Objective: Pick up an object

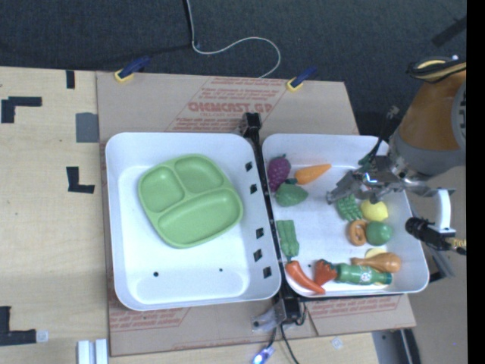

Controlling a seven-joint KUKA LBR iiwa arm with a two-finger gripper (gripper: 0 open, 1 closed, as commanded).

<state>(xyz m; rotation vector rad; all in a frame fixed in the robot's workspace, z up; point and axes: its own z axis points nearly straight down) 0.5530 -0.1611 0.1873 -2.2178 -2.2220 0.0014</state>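
A grey arm with an orange band reaches in from the counter's right edge, its tool [350, 190] low over the right-hand bin [333, 144], where a scatter of toy food lies. Whether the tool is parted or closed cannot be told from this angle — nothing is visibly clamped in it.

Directly beneath and just beside the tool sits a ridged green vegetable [348, 207], with a yellow lemon [374, 210] touching it toward the bin's right wall. Near these rest a small orange piece [356, 233] and a round green fruit [378, 233].

Toward the bin's far edge lie an orange carrot [312, 174] and a purple bunch of grapes [278, 171], a leafy green piece [290, 196] just below them — all apart from the tool, nearer the bin's left wall. A pale green strip [288, 237] lies along that same wall. Along the near edge sit a red chilli [301, 277], a green bottle [362, 275] and a yellow-orange squash [379, 261].

The left-hand bin [125, 264] carries a green divided plate [190, 199].
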